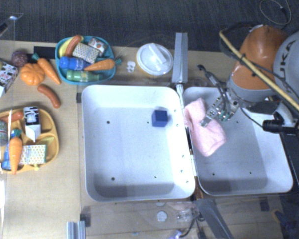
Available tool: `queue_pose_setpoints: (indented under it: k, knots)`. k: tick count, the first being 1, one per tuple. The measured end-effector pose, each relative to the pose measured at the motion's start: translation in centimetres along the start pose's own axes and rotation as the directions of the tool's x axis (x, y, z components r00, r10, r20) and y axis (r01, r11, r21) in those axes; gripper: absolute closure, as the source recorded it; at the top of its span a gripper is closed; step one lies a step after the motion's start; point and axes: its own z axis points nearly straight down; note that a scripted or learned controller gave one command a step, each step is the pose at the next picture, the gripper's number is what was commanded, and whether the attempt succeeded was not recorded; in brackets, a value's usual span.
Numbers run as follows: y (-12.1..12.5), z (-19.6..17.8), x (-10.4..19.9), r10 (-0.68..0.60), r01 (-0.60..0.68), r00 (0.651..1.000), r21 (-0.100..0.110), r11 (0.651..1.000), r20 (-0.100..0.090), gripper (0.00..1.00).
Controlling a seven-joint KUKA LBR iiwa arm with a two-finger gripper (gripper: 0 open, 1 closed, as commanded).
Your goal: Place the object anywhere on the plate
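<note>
Pink cloth (205, 127) lies bunched against the left wall of the right bin (269, 183), and the gripper (215, 114) hangs right at its upper right edge, fingertips down among the folds. Whether those tips are parted or pinched on the fabric cannot be told; the view is too small and cluttered there. The cloth looks like the object to be moved, and the gripper's place over it suggests a grasp being tried. No plate can be picked out in either bin, so the goal is uncertain. The arm (261, 59) reaches in from the right, its orange band high above the right bin, wrist angled down and leftward toward the cloth. Across the divider, a small blue cube (160, 117) sits alone in the left bin (114, 183), well apart from the gripper.
</note>
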Motion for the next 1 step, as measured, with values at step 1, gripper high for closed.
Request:
queue_pose_setpoints:
  k: [1]
  knots:
    - [0.29,-4.01,-0.05,-0.005,0.005,1.000,0.000,1.000,0.000,1.00]
